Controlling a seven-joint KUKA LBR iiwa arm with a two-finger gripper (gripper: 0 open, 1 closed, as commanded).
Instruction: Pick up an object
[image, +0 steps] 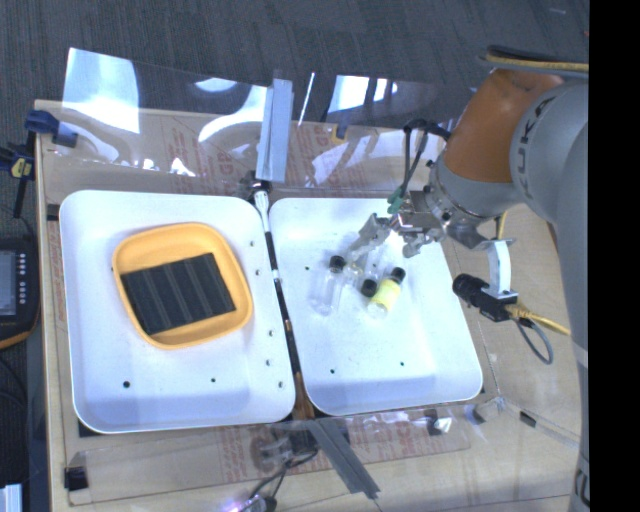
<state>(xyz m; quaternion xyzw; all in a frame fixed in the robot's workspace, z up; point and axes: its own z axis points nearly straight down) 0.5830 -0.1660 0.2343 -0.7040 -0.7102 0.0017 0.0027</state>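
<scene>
gripper (385, 237) over right bin's (440, 370) far edge

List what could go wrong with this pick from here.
1. The small bottles lie bunched together in the right bin, so the gripper may knock neighbours aside or close on two.
2. The clear bottle looks slippery and hard to sense; a grasp may miss.
3. The yellow one could roll away if nudged.
</scene>
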